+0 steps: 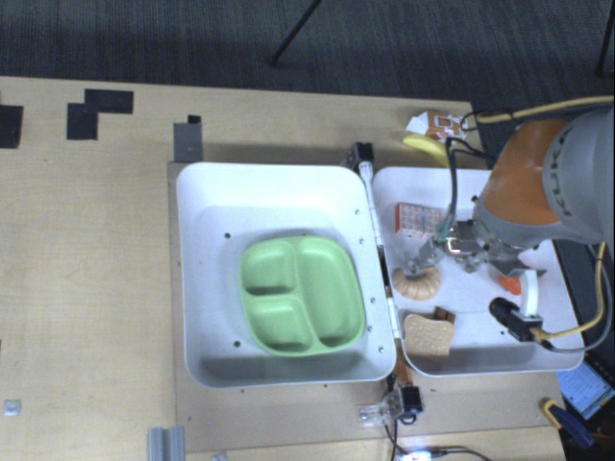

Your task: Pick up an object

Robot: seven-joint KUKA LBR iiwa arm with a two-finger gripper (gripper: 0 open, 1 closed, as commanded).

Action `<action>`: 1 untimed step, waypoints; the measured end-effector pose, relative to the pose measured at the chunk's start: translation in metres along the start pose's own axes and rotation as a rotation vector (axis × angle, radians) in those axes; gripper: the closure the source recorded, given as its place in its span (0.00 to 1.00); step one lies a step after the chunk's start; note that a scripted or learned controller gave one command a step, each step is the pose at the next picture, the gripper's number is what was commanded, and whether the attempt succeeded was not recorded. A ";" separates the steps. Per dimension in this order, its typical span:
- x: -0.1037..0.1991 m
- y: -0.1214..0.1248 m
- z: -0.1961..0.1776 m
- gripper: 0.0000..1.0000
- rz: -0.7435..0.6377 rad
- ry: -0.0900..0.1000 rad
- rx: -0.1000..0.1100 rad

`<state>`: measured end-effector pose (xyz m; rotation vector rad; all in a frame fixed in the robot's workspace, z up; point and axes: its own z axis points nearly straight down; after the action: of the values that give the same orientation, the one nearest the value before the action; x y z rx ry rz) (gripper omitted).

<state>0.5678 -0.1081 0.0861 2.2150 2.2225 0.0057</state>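
Hovering my gripper (423, 257) low in right bin (480, 353), directly over tan round object (417, 283); can't tell whether I have it. Risks: object rolling out of my closing pinch; pink-patterned packet (414, 219) and brown slice (429, 333) close by, easily nudged; bin divider near, collision possible

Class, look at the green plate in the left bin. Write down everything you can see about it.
The green plate is pale green, looks like smooth plastic, and has rounded corners. Raised ridges split it into three compartments: one long one on the right side, two smaller ones on the left. It lies flat, right way up and slightly turned, near the middle of the left bin, resting on its floor. Nothing lies on it.
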 end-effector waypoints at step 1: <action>0.000 0.002 -0.012 1.00 -0.001 0.000 -0.006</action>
<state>0.5699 -0.1077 0.0981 2.2104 2.2211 0.0121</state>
